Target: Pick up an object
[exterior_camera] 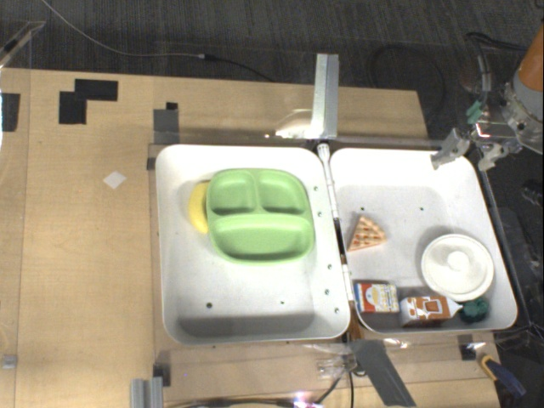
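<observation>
The right bin [408, 185] holds a triangular pizza-slice toy [366, 234], a round white bowl [457, 264], a small red-and-white carton [376, 297], a brown carton [425, 310] lying on its side and a small dark green object [476, 310]. My gripper [470, 151] hangs over that bin's far right corner, well away from all of them. Its two fingers stand apart, open, with nothing between them. In the left bin [246, 313] a green divided plate [259, 213] partly covers a yellow object [197, 208] at its left side.
A metal post [326, 96] rises behind the divider between the bins. Cables lie on the dark floor behind the bench. Black marks sit on the wooden benchtop [76, 228] at far left.
</observation>
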Robot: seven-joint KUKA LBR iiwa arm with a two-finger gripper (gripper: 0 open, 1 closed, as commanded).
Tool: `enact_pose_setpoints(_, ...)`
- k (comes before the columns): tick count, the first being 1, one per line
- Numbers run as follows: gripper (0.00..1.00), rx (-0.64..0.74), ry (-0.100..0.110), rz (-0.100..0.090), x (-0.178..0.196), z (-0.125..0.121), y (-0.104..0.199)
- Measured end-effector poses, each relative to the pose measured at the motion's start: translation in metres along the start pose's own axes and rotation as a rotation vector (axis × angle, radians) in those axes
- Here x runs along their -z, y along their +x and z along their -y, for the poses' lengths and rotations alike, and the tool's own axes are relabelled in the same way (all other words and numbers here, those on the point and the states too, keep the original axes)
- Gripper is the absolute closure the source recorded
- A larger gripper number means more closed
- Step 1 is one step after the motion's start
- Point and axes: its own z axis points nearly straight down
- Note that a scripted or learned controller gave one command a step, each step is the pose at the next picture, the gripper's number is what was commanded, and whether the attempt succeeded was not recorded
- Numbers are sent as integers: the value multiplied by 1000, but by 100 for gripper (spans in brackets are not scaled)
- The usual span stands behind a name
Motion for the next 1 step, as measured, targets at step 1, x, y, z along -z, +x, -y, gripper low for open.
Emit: enact_pose_setpoints(1, 0, 73, 2, -1, -157, -13, 50)
